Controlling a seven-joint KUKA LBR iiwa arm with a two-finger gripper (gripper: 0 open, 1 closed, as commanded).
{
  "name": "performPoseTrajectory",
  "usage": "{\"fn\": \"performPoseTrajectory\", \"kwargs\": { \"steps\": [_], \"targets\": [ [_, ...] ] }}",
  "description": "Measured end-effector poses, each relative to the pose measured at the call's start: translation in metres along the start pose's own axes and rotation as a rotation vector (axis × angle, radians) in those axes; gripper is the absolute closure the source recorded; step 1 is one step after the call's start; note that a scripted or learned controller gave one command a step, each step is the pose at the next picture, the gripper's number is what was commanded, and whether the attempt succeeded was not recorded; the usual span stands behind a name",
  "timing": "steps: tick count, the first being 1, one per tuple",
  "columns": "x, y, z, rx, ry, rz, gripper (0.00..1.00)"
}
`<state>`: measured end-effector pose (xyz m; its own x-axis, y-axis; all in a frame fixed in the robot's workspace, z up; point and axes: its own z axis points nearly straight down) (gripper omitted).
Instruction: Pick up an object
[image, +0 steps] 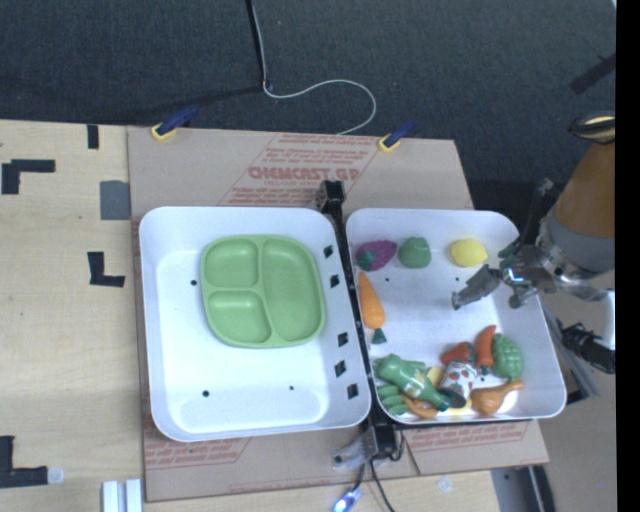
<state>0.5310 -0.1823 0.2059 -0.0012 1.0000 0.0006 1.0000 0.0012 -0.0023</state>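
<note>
Camera view, left to right: plate (264, 290) in the left bin (160, 330); carrot (371, 303), lengthwise along the right bin's (440, 216) left wall; lemon (467, 252) just up-left of the tool (490, 283), spread wide, holding nothing.

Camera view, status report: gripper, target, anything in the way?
Gripper over right bin, nothing between fingers. Yellow toy nearest, untouched. Toy pile bunched along the near wall.

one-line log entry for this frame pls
stage: approach | gripper: open, nothing held, over right bin | nearest: yellow lemon | left bin: green divided plate
</note>
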Motion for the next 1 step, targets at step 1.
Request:
{"fn": "performPoseTrajectory", "kwargs": {
  "steps": [1],
  "targets": [
    [0.0554, -0.0486, -0.1173, -0.007, 0.0, -0.005, 0.0]
  ]
}}
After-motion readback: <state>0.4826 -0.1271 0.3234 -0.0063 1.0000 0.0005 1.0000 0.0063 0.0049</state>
